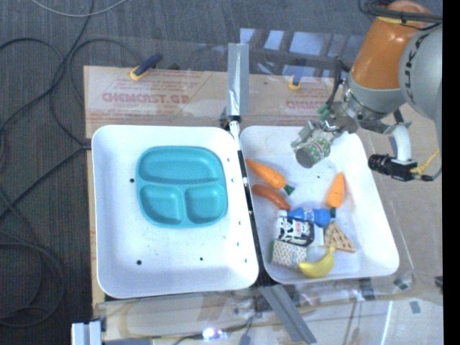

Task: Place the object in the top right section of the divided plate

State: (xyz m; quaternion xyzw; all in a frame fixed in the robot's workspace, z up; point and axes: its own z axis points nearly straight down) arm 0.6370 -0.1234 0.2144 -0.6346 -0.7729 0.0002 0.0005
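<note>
Arm [402, 56] comes in from the right, orange band above the wrist, with the gripper [321, 131] hanging over the back of the right bin [374, 214]. A small can [312, 150], greyish with a green-toned label, sits tilted at the fingertips and appears pinched between them, so the jaws read as clamped on the can; it looks lifted off the bin floor, over the bin's upper middle. Divided plate [182, 185] is teal, lying flat in the left bin [115, 257], roughly centred, one long section along the top and two smaller sections below; all sections look bare. The can is well apart from the plate, across the rims where the two bins meet. Rest of the right bin: one carrot [266, 174] near the left wall, a red-orange sausage-like piece [270, 195] just below it, a second carrot [336, 190] upright-ish toward the right wall. In the front half, a blue toy piece [313, 215], a black-and-white cow-print carton [294, 230], a small patterned box [286, 253] touching it below, a waffle-textured triangle [338, 238], and a banana [318, 264] at the front edge. These front items are clustered, touching or just beside each other.
</note>
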